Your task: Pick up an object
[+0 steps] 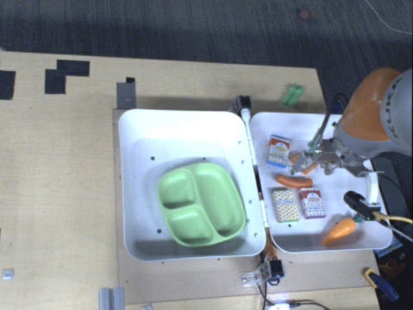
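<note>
Leftward, one green three-compartment plastic tray [201,203] is held in the left white bin [139,173]; the right white bin [371,237] holds three small printed cartons [279,152], one sausage [294,181], one orange carrot [340,230]. Gripper [308,162] above them; jaw state cannot be told.

Right bin [271,234] crowded with small items; open floor lies around the green tray [201,203].

I can't read any text from here. The small carton [279,152], the red-and-white box [312,203] and the speckled packet [285,205] in the right bin [381,237] all carry printed faces, but the lettering is too small and blurred to make out.
</note>
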Robot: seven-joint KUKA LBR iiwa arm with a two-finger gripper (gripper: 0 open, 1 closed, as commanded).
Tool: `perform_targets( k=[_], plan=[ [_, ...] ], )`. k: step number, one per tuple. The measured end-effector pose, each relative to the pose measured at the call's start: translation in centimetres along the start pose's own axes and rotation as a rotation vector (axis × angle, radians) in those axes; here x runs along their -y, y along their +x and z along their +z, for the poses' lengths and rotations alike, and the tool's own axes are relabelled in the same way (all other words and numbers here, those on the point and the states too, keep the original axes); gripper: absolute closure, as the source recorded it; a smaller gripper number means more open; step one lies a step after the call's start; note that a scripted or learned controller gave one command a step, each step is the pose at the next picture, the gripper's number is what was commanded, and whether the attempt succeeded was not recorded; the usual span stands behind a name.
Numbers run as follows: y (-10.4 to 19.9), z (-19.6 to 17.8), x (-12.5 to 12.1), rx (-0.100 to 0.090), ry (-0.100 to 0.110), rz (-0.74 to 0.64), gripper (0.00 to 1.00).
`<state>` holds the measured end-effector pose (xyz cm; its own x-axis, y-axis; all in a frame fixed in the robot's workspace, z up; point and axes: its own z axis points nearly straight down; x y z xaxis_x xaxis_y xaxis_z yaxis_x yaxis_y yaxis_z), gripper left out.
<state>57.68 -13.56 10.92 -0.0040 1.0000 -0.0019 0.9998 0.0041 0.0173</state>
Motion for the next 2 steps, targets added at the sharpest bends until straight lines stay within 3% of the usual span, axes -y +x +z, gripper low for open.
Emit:
perform_targets(
  k=[1, 2],
  plan=[
    [0.1, -1.1, -0.2, 0.000, -0.004, -0.001, 1.00],
    [-6.7, 2.5, -7.5, -0.001, 0.014, 0.000, 1.00]
  ],
)
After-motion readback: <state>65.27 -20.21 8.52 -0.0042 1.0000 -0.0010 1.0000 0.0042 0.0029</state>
